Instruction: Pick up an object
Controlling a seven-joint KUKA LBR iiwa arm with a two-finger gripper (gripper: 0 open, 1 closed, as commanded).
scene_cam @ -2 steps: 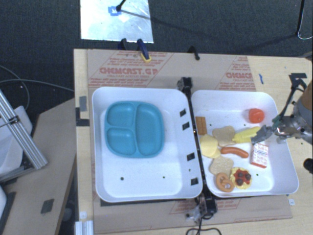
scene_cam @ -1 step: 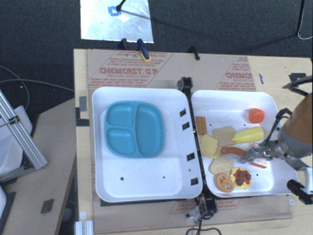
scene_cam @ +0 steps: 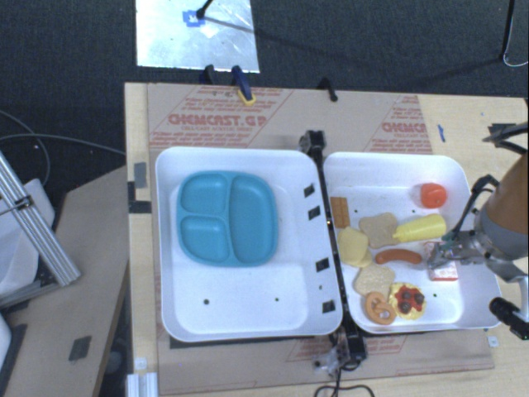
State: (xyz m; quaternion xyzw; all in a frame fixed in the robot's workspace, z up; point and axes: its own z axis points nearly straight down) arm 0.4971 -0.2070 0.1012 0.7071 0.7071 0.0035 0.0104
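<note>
Reaching from right, gripper point(scene_cam: 444, 259) low in right bin point(scene_cam: 450, 168), beside sausage point(scene_cam: 397, 257) and yellow corn point(scene_cam: 419, 227); finger state unclear; blue divided plate point(scene_cam: 226, 218) in left bin point(scene_cam: 190, 304)

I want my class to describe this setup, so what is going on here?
A robot arm reaches in from the right over the right bin, its claw low near the sausage and yellow corn. Toy foods lie scattered there. The left bin holds a blue divided plate. Nothing looks lifted yet.
</note>
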